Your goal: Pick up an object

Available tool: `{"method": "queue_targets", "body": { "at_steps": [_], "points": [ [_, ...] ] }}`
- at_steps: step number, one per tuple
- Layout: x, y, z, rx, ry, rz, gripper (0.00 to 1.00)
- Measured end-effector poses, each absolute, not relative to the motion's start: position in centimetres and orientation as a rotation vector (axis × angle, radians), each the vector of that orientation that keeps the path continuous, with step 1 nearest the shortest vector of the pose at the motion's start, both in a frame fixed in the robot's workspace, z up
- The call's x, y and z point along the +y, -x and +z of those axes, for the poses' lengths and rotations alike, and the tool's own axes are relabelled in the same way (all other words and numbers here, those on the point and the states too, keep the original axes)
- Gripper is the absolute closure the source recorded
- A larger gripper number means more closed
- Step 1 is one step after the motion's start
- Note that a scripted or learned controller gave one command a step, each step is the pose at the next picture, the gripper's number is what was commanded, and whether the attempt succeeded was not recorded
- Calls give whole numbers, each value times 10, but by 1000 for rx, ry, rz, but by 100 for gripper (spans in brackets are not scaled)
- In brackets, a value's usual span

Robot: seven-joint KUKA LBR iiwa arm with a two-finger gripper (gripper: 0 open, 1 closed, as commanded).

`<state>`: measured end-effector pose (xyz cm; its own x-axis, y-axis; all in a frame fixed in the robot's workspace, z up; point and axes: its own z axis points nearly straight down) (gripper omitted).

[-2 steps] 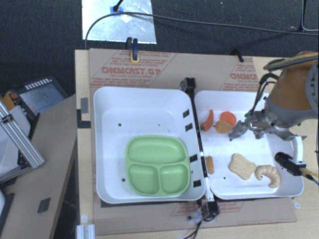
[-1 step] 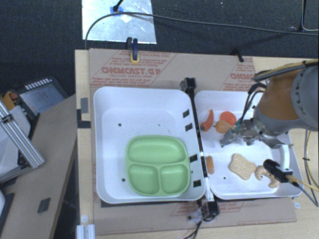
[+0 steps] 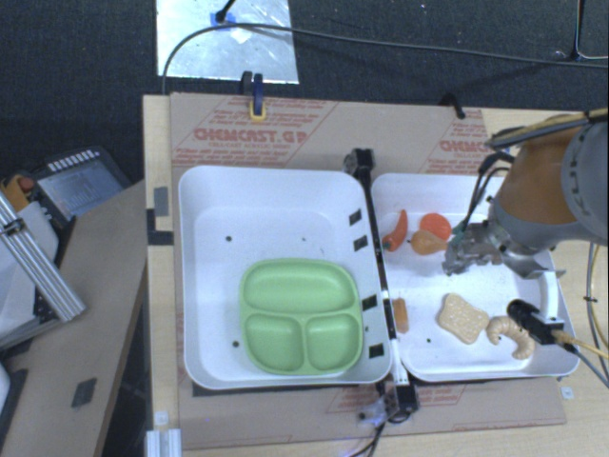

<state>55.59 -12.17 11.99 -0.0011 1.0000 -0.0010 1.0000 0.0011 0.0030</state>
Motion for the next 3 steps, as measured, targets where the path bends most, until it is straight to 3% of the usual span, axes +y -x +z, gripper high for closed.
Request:
{"method": "queue_targets", "body": {
  "at_steps": [1,3],
  "points": [
    [-125,-548,177,2217,-2218,5,100],
    [-121,-556,283,2223,-2212,6,100]
  ]
}}
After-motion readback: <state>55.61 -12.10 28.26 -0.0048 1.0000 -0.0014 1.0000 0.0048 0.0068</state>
